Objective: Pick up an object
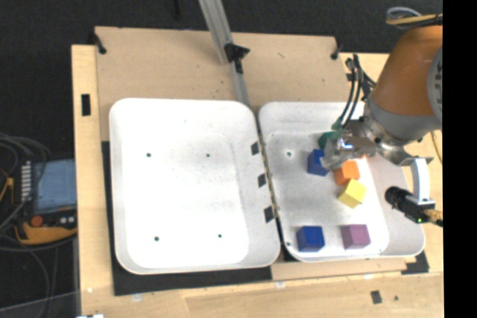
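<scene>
The right bin (294, 123) holds several small blocks. A blue block (317, 162) lies near the bin's middle, with an orange block (346, 173) and a yellow block (352, 194) to its right. Another blue block (311, 237) and a purple block (355, 236) sit along the front wall. A green piece (326, 138) peeks out just behind the first blue block. My gripper (340, 149) hangs low over the bin, right above the blue and orange blocks, under the arm's orange band (410, 71). The wrist hides its fingertips.
The left bin (182, 182) lies beside the right one on the wooden bench. A slanted metal pole (212, 7) rises behind the bins. A black fitting (406, 203) sits at the right bin's right rim. Cables and a box (45, 194) lie off the bench's left side.
</scene>
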Robot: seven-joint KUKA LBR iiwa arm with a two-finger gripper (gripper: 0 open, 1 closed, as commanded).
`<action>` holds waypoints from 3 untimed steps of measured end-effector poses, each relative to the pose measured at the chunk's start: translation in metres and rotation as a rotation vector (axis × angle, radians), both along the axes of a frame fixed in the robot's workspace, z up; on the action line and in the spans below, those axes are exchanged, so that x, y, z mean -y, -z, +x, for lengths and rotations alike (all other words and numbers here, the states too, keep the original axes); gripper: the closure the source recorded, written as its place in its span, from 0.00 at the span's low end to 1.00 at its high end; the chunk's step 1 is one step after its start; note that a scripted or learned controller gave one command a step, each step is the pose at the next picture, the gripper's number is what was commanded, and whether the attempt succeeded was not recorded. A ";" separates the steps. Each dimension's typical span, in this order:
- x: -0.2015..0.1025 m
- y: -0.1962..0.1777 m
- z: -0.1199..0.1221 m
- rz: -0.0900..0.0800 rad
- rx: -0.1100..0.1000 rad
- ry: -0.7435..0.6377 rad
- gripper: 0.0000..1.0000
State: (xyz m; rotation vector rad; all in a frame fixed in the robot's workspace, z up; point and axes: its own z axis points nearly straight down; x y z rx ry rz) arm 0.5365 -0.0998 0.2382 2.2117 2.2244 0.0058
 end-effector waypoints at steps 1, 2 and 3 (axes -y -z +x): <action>-0.050 -0.010 -0.005 0.002 -0.002 -0.002 1.00; -0.103 0.001 -0.017 0.001 -0.006 -0.001 1.00; -0.161 -0.008 -0.023 0.003 -0.004 -0.004 1.00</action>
